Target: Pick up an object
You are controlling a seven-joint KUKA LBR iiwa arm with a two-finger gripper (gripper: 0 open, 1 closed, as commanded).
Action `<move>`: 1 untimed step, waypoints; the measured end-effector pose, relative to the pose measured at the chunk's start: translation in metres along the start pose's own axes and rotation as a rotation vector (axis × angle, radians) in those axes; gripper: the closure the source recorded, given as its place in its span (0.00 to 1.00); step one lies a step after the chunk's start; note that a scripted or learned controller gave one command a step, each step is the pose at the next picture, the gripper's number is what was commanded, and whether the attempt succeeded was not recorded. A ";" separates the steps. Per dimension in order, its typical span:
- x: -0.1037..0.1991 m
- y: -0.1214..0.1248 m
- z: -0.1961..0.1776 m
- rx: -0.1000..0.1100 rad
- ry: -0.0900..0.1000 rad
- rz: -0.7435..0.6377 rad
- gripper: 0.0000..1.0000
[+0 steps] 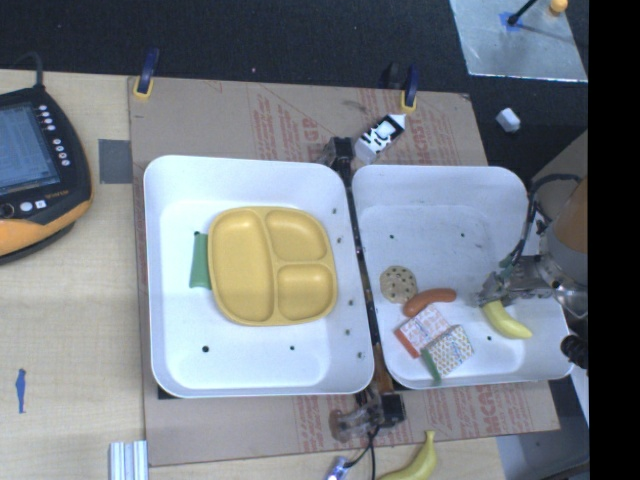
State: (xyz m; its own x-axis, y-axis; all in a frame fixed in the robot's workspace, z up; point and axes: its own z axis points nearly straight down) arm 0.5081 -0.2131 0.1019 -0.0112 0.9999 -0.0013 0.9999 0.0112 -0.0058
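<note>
My gripper [503, 286] is low at the right side of the right bin [440, 193], its fingertips just above the upper end of a small yellow banana [506, 321]. To the left in the same bin lie a round cookie [398, 284], an orange-red sausage [430, 300] and two small printed packets [436, 338], one with a green strip beside it. The left bin [180, 358] holds a yellow divided tray [272, 264] with a green piece [200, 261] sticking out from under its left side.
A teach pendant [35, 173] lies on the bench at far left. A second banana [414, 460] rests outside the bins at the bottom. Clamps [146, 73] hold the cardboard underlay at the back. A black-and-white tag [380, 135] sits behind the bins.
</note>
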 end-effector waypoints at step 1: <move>0.076 0.043 0.010 -0.003 0.000 0.003 1.00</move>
State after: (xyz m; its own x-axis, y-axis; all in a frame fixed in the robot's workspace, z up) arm 0.5501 -0.1370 0.0915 -0.0079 1.0000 -0.0010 1.0000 0.0079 -0.0029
